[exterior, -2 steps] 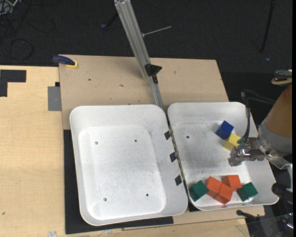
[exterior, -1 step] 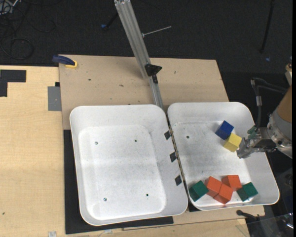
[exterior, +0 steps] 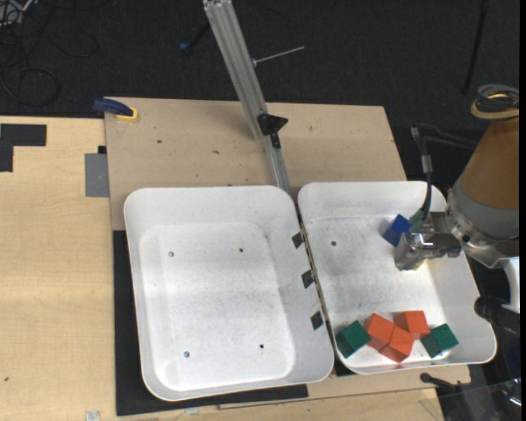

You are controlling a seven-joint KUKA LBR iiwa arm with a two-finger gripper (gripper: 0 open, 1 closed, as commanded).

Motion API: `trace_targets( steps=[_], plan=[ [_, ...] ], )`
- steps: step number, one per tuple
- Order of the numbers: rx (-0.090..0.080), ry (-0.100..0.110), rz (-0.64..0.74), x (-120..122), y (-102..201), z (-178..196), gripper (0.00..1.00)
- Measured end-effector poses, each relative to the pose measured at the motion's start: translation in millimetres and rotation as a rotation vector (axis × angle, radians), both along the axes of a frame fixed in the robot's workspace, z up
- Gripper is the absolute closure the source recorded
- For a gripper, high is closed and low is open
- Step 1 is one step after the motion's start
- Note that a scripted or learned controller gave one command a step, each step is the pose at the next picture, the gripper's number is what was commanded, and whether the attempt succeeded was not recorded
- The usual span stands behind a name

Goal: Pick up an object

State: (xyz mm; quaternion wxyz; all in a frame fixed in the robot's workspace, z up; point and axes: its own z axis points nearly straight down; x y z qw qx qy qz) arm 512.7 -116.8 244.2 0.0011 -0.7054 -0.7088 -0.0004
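In the right bin, a blue block lies near the far right side. My gripper hangs just to its right and a little nearer the camera, its metal tip close beside the block. At the bin's near edge sits a cluster: a green block, orange blocks, and a second green block. Nothing shows between the gripper's tips.
The left bin lies beside the right one, with black clips along the shared edge. A slanted aluminium bar rises behind the bins. A blue and yellow clamp sits at the bench's far left corner.
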Motion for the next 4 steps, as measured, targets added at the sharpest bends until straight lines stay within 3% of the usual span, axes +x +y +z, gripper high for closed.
trace_targets(
  steps=[4],
  plan=[
    [-0.001,0.001,-0.001,78.0,179.6,-18.7,1.0]
  ],
)
